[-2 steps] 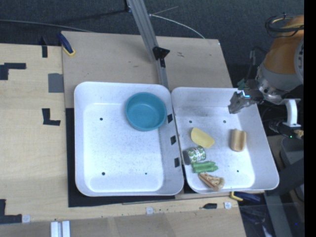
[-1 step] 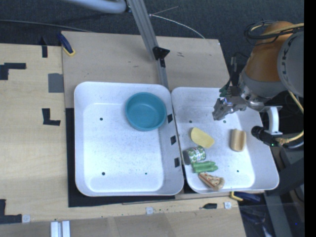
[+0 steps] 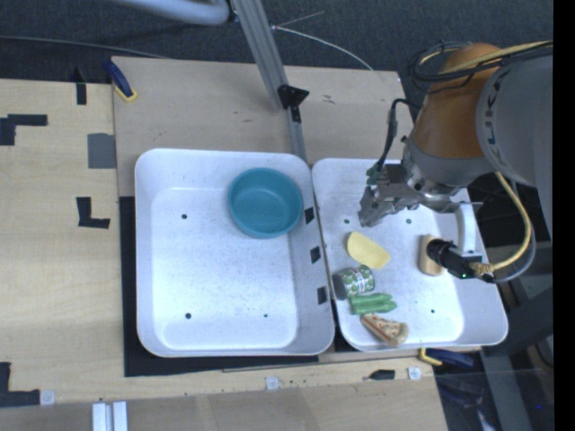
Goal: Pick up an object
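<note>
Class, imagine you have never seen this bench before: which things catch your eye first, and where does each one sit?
The blue bowl stands out first, alone near the top edge of the left bin. Next comes the grey arm with its orange band, its gripper hanging over the upper part of the right bin. Below it lies a cluster of small items: a yellow piece, a small can, a green item.

The pale wooden tabletop (image 3: pixel 54 241) carries two shallow white bins side by side, the left bin (image 3: pixel 171 321) and right bin (image 3: pixel 476 326), on a black mat (image 3: pixel 128 285) toward its right edge.
</note>
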You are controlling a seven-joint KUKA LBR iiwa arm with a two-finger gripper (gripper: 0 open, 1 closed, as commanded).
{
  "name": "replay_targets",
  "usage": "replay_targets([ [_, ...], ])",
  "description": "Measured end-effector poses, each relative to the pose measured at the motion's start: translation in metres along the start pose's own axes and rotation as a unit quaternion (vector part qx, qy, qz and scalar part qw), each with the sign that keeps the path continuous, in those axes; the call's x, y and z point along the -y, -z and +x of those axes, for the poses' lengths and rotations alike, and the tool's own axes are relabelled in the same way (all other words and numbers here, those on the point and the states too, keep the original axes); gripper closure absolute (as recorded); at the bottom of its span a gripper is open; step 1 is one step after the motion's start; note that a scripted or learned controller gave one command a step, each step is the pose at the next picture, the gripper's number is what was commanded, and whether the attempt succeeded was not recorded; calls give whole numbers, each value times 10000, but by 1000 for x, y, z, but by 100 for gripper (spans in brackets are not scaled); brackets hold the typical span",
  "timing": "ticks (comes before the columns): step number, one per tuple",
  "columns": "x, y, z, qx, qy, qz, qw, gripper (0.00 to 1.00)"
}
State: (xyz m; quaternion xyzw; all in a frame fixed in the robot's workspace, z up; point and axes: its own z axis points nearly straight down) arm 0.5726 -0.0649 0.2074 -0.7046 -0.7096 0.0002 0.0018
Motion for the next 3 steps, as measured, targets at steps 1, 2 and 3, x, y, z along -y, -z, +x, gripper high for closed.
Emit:
replay_targets([
  [1, 23, -4, 52, 7, -7, 10, 10000, 100],
  [2, 31, -9, 105, 4, -1, 6, 10000, 100],
  [3, 38, -1, 163, 3, 8, -3, 10000, 100],
])
